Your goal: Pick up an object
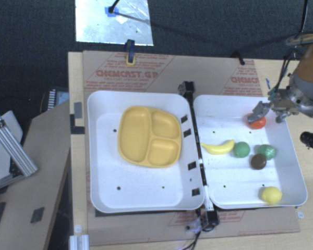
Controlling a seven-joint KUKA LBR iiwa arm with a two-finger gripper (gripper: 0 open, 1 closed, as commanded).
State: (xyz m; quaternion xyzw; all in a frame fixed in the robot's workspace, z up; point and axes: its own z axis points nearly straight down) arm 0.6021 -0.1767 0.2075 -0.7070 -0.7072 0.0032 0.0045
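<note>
Claw (pixel 265 112) low over orange ball (pixel 256 122) at right bin's (pixel 297 160) far side; finger state unclear. Ball likely light, smooth, prone to roll; pinch across its middle.

Yellow divided tray (pixel 148 136) in left bin (pixel 101 191).

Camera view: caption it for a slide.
Gripper over an orange object in the right bin; yellow divided tray in left.
</note>
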